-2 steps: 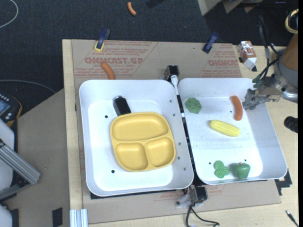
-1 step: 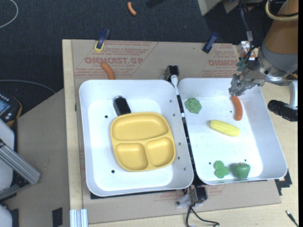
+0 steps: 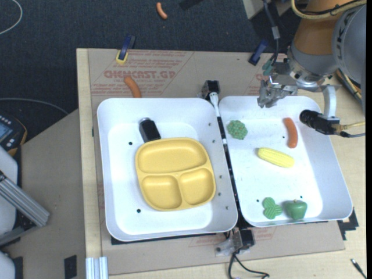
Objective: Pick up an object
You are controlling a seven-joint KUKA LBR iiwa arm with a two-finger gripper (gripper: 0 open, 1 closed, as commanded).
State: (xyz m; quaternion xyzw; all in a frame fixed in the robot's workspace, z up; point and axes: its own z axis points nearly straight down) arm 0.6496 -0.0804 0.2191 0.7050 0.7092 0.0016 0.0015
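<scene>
The right bin (image 3: 325, 179) holds a yellow corn cob (image 3: 275, 157) in its middle, a red sausage (image 3: 291, 132) toward the back right, a green broccoli piece (image 3: 236, 129) at the back left, and another green broccoli (image 3: 270, 208) beside a green pepper (image 3: 296, 209) at the front. My gripper (image 3: 269, 99) hangs over the bin's back edge, behind the corn and left of the sausage. Nothing shows between its fingers.
The left bin (image 3: 116, 173) bears a yellow divided plate (image 3: 174, 173) and a black object (image 3: 149, 129) behind it. An orange sausage (image 3: 133, 86) lies on the cardboard behind that bin. Clamps (image 3: 124, 49) sit at the board's back edge.
</scene>
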